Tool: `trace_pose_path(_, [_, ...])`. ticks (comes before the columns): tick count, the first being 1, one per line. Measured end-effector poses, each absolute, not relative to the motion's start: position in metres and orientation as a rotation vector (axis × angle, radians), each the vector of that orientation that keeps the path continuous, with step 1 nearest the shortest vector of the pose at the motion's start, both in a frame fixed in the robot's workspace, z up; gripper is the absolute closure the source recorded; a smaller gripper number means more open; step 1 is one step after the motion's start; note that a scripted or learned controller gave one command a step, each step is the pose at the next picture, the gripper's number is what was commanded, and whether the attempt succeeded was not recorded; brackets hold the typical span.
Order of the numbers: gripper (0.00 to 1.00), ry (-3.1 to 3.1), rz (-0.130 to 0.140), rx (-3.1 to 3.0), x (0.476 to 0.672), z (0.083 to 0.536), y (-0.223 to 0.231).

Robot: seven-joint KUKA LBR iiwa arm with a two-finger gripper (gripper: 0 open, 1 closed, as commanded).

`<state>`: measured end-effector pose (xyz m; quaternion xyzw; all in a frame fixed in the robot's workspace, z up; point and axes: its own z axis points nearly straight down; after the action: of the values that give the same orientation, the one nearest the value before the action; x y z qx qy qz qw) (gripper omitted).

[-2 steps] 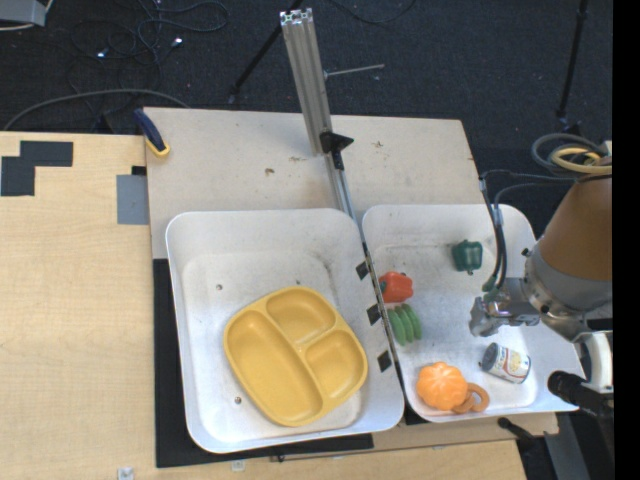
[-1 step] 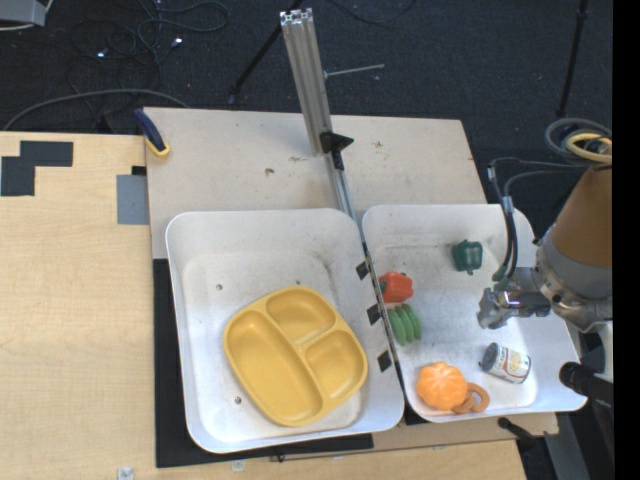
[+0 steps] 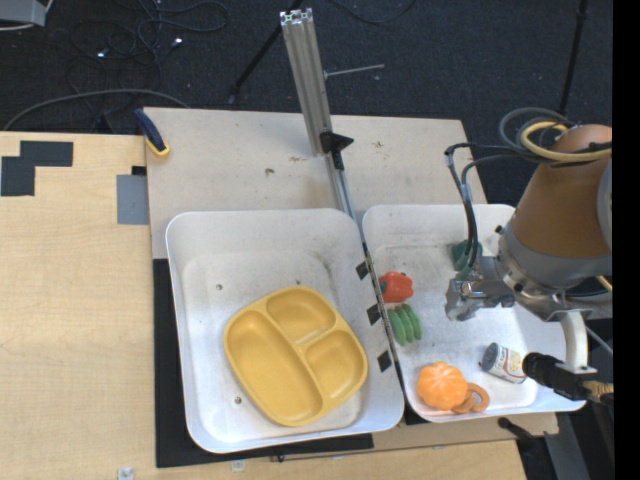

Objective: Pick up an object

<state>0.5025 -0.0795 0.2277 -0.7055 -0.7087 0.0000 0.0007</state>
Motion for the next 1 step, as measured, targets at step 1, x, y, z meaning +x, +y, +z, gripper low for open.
trace_pose_path(1, [1.0, -2.224, 0.001, -2.213, 0.5201, 0.2166, -0.0264])
